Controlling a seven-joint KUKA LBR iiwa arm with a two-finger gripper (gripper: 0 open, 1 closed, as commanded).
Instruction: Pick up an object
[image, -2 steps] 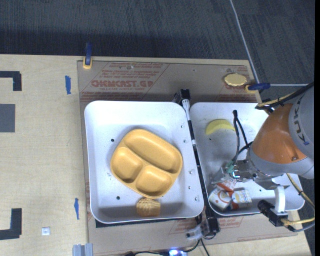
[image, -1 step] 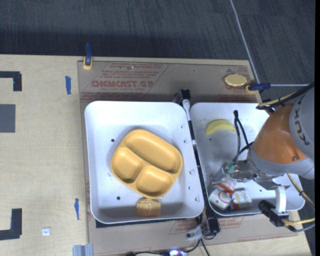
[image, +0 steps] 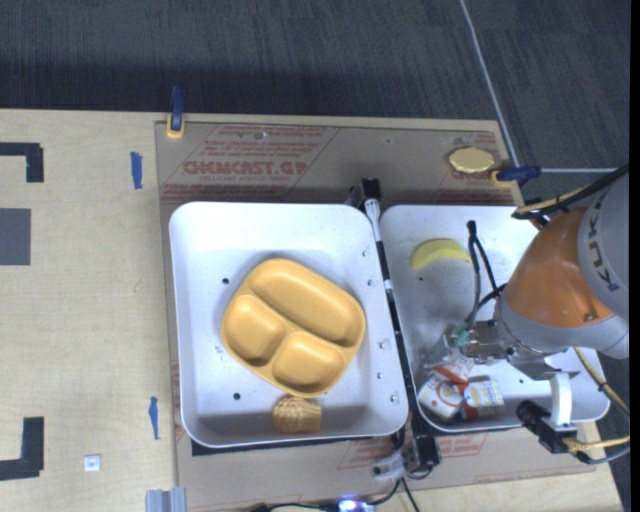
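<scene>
My gripper (image: 465, 345) is low in the right bin (image: 425, 225), under the grey and orange wrist, which hides most of it. Just below it lie a round white and red container (image: 440, 395) and a small white packet with red print (image: 484, 395), close to the bin's front wall. A yellow banana-shaped piece (image: 440, 252) lies at the back of the same bin, apart from the gripper. In the left bin (image: 200, 240) a yellow three-compartment tray (image: 292, 325) rests in the middle. A small tan ribbed object (image: 298, 413) sits at that bin's front edge.
A black divider strip (image: 382, 270) runs between the two bins. Cables (image: 475, 265) hang from the arm over the right bin. A tan disc (image: 471, 159) and a blue clamp (image: 515, 173) sit on the cardboard behind the right bin.
</scene>
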